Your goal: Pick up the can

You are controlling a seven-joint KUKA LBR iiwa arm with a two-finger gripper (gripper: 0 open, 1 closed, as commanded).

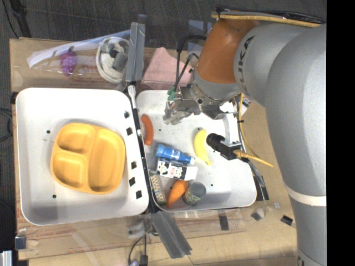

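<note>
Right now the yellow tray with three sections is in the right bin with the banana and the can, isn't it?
Not quite. The camera view shows the yellow tray alone in the left bin. The banana and the can are in the right bin.

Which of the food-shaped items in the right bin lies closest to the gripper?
The hot dog, by the bin's left wall, just left of the gripper. The banana lies somewhat farther; the carrot farthest.

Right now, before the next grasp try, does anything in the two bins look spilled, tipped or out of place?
Nothing spilled or damaged. The can sits crowded in the right bin's near corner, against the carrot, so a grasp there may be tight. The gripper is at the far side of that bin, away from the can. The yellow tray lies flat in the left bin.
</note>
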